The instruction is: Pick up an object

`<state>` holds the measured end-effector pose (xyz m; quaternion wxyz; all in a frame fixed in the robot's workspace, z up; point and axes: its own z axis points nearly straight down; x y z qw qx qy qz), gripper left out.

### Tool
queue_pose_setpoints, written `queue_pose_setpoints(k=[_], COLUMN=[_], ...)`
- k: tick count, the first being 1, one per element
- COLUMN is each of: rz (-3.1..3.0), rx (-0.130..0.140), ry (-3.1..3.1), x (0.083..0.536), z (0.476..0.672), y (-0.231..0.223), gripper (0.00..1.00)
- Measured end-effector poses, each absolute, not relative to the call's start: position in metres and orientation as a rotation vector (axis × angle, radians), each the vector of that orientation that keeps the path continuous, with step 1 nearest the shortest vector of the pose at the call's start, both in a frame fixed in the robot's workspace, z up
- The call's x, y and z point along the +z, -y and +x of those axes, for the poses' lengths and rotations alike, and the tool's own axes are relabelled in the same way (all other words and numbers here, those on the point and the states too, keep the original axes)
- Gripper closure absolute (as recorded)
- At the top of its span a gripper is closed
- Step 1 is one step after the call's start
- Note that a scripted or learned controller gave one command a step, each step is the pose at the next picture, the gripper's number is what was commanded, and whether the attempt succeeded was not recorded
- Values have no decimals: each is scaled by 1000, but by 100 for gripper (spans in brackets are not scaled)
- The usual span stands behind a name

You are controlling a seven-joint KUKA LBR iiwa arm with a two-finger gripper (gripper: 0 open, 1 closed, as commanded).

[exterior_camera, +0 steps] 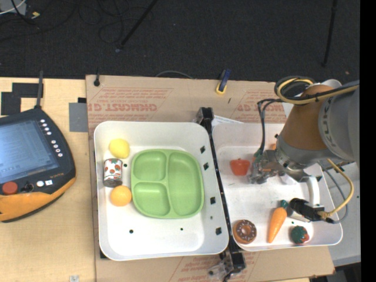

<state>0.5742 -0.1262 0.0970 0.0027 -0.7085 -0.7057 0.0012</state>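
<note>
Red tomato (239,167) lies in the right bin (247,207), just beside my hand (260,172) at its 9 o'clock; I cannot tell whether my hand holds anything.

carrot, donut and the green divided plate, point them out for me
carrot (277,222), camera view, middle of its orange body
donut (244,231), camera view, on its chocolate-frosted ring
green divided plate (167,213), camera view, on its lower rim
</note>
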Motion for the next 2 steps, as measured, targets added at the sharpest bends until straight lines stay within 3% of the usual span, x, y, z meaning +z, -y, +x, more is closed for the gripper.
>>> queue_pose_setpoints(k=[2], rz=[-2221], rx=[-1], ry=[2223], x=[208], z=[576], y=[119], gripper=[100])
